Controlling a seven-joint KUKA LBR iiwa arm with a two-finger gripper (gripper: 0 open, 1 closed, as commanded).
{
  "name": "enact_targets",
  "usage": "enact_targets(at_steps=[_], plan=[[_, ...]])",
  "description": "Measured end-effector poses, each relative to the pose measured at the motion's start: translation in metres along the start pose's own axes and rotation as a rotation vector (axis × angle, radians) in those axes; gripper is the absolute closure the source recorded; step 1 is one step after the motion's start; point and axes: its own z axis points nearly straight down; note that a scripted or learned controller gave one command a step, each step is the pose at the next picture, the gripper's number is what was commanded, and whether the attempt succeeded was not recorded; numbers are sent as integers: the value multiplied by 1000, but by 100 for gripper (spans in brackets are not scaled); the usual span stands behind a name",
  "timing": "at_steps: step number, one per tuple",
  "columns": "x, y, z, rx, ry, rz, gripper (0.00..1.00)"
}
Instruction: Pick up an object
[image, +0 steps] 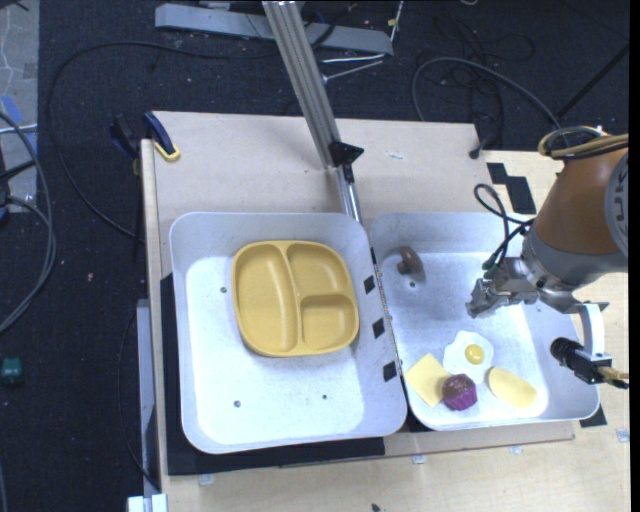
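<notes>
In the right bin (440, 240) lie a fried egg (470, 352), a yellow cheese slice (428, 379), a purple round piece (459, 392), a pale yellow lemon-shaped piece (512, 387) and a small brown piece (409, 262) near the bin's far left. My gripper (486, 299) hangs over the right bin's middle, just above and slightly right of the egg, apart from it. Nothing shows between its fingers.
The left bin (200, 400) bears a yellow three-compartment tray (296, 298). A slanted metal pole (310, 90) rises from the divider between the bins. The arm's orange band (585, 205) overhangs the right bin's far right corner. Cables lie on the dark floor around the bench.
</notes>
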Motion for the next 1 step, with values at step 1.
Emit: enact_targets(at_steps=[1], plan=[[-2,-7,-60,-5,-1,-1,100]])
